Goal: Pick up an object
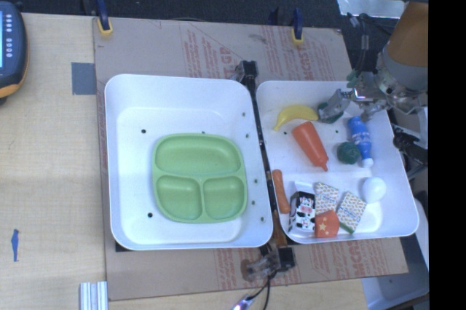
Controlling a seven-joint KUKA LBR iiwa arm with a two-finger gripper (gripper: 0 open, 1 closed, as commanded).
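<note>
The right bin [397,228] holds a yellow banana [295,114], an orange bottle [311,143], a blue bottle [360,138], a dark green ball [348,152] and a white ball [373,188]. Along its front lie a thin orange stick [279,189], a cow-patterned carton [303,212], a red block [327,224] and two patterned packets [352,208]. My gripper [333,110] hangs low over the bin's back part, just right of the banana and above the blue bottle. Nothing shows in its grasp.
The left bin [124,156] carries a green divided plate [198,176]. The bins meet along a narrow seam [258,156]. Clamps [296,25] hold the cardboard base at the back. A dark device [10,46] sits at the far left.
</note>
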